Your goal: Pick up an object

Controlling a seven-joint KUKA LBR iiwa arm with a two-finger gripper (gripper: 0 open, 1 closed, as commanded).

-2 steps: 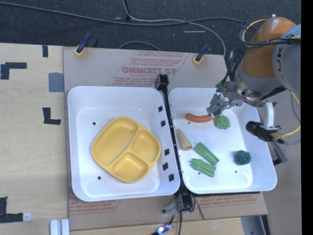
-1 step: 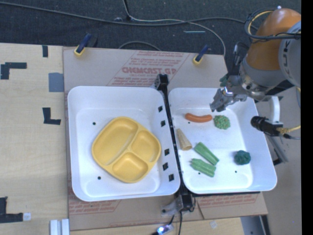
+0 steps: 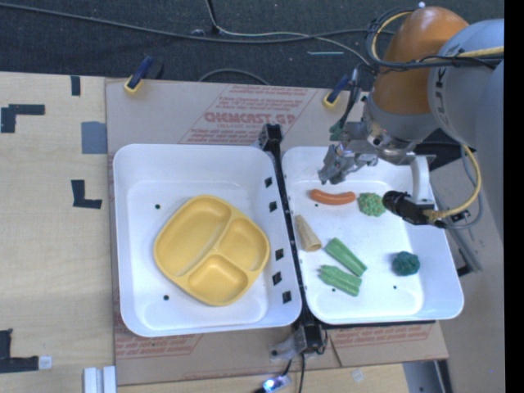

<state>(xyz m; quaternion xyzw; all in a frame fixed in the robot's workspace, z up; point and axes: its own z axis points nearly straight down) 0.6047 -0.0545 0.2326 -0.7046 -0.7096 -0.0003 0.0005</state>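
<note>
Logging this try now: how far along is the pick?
Done: the gripper has reached the right bin, above its far end. In hand: nothing visibly held; the toy sausage lies on the bin floor just below the gripper. Left: the grasp and lift. The broccoli piece, cone, two green pods and dark green piece also lie loose; the yellow divided plate sits in the left bin.

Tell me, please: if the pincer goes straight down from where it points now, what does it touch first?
Probably the orange-red sausage-shaped toy, which lies just below the pincer in the right white bin. Depth is unclear from one view, so it may meet bare bin floor beside the sausage.
</note>
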